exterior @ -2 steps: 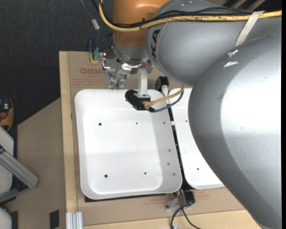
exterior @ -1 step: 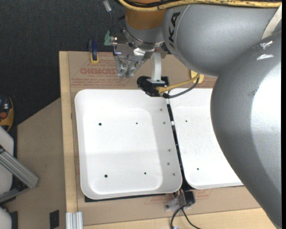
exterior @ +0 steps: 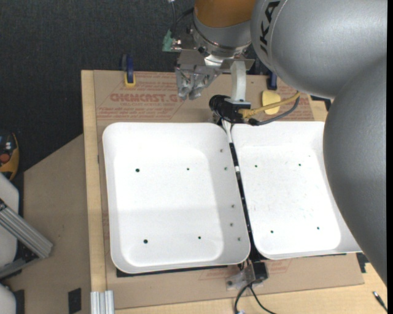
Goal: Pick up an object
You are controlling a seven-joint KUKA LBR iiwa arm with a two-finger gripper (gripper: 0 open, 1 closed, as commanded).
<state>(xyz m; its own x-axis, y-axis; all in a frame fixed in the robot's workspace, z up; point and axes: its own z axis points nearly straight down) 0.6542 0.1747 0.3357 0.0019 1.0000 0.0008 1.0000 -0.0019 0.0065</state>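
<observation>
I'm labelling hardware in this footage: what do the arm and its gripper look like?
The smooth grey rounded arm bears dark lettering on its casing and an orange band above the wrist. Below that sits a silver metal collar, then the small grey metal two-finger gripper. A small green part sits beside the wrist.

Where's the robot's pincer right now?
The pincer hangs at the top of the camera view, above the brown board just beyond the far edge of the left bin, near the gap between the bins.

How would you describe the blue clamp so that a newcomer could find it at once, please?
Start at the left white bin and look past its far left corner to the brown board. The blue clamp grips the board's far edge there, with a yellow base, unlike the grey gripper nearby.
</observation>
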